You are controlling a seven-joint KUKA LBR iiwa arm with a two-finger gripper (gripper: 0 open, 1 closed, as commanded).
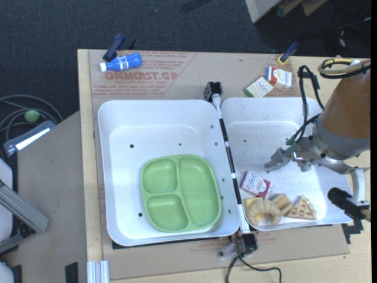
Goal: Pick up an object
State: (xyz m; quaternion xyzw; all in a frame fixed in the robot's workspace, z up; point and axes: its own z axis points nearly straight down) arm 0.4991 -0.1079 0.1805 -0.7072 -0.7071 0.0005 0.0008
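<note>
Camera view looks down at a slant on the bench (177, 75) with two white bins side by side. The left bin (118, 122) holds a green divided plate (179, 192) with three sections, lying flat near its front. The right bin (259, 114) holds several small things in its front part: a red and white packet (255, 184), a toy croissant (264, 211), a small tan piece (283, 202) touching the croissant, and a toy pizza slice (302, 209) at the right of them. The arm comes from the right, and the claw (281, 158) hangs over the middle of the right bin, above and to the right of the packet. Its fingers are apart with nothing between them. Behind the bins on the bench lie a blue and white bottle (121, 62) and two small cartons (268, 82).
</note>
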